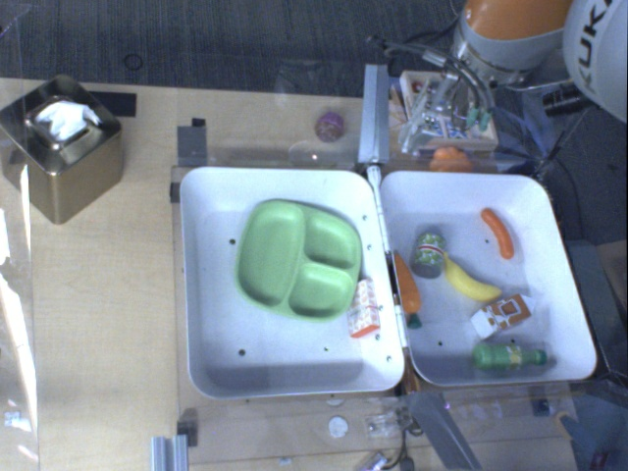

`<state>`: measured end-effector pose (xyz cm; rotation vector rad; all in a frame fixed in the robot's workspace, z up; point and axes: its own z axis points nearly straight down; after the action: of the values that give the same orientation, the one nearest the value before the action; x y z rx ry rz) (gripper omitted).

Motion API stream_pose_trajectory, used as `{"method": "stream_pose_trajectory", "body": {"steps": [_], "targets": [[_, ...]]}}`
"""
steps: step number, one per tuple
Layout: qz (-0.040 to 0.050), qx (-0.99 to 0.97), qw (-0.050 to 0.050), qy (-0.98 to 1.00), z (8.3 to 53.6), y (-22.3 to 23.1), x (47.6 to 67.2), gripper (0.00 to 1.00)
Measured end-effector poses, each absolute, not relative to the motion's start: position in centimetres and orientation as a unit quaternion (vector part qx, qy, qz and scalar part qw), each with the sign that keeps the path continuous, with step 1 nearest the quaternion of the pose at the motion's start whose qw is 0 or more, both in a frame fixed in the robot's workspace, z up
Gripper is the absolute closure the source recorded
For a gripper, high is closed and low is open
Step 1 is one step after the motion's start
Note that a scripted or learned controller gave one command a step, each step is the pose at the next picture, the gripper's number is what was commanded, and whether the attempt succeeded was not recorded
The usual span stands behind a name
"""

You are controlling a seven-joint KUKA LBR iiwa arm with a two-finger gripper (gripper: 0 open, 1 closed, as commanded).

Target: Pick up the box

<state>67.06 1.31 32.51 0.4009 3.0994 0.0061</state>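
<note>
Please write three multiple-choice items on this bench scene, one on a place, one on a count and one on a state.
1. Where does the green three-compartment plastic tray lie?
A. In the left white bin
B. In the right white bin
C. On the bench outside both bins

2. How many yellow bananas are in the right bin?
A. None
B. One
C. Three

3. How does the green plastic bottle rest?
A. Upright on its base
B. Lying on its side
C. Leaning on the tray

Answers:
1 A, since the tray sits inside the left bin's walls.
2 B, since a single yellow banana lies near that bin's middle.
3 B, since the bottle stretches flat along the bin floor near the front edge, beside the small brown and white box.
</note>
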Motion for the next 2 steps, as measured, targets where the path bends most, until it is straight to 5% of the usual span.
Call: {"method": "stream_pose_trajectory", "body": {"steps": [1,2], "targets": [[0.0009,-0.11,0.004,0.994,25.0,3.2,64.1,1.0],[0.0012,0.097,0.008,0.995,31.1,0.2,57.6,1.0]]}}
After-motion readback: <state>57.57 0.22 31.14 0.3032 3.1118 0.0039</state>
